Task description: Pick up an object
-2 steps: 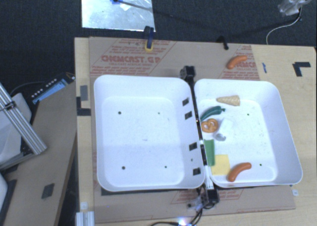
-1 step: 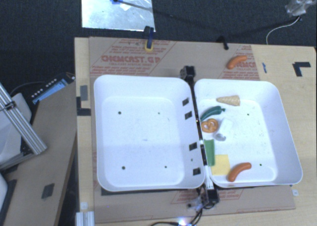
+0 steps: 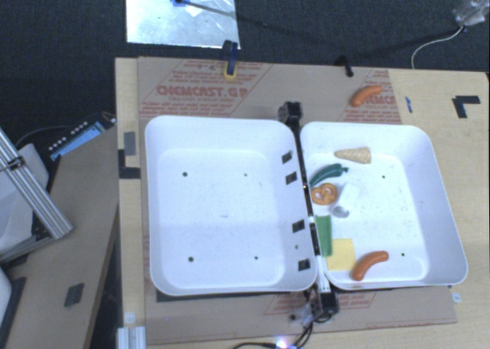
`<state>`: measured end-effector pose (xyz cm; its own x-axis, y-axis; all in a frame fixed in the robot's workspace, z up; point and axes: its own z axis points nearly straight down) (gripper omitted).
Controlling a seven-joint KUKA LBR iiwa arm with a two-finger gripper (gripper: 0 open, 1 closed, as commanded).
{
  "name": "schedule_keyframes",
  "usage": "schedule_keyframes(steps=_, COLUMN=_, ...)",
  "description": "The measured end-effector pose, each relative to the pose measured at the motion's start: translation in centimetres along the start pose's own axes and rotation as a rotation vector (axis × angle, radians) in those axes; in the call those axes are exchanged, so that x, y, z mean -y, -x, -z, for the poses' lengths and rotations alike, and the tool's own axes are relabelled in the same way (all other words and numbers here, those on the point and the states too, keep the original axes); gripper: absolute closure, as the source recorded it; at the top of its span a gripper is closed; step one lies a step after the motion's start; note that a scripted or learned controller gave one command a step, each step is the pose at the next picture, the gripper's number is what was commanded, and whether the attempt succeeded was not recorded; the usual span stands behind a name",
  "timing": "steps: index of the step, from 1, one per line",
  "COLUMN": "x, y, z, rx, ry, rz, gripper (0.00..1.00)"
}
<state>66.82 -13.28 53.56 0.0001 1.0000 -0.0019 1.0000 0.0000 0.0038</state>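
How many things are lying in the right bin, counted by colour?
Orange: 2, the sausage and the pretzel
Green: 2, the pepper and the green block
Yellow: 1, the yellow square
Tan: 1, the cone
White: 1, the small white piece
Total: 7

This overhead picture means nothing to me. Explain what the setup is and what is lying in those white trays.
One fixed camera looks down at a slant on a workbench covered with brown cardboard. Two shallow white bins sit side by side on it. The left bin holds no items. The right bin holds toy food for a robot arm to practise picking up: a tan cone, a dark green pepper, a pretzel, a green stick, a yellow square and an orange sausage. Something small and pale lies beside the pretzel; I cannot tell what. A second sausage lies outside the bins, on the cardboard. Nothing is being held at this moment.
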Motion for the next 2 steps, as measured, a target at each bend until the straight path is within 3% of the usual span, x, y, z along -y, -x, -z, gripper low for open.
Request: schedule_keyframes(steps=2, x=0.4, y=2.8, z=0.0, rx=0.0, ry=0.0, rz=0.001, gripper=1.0)
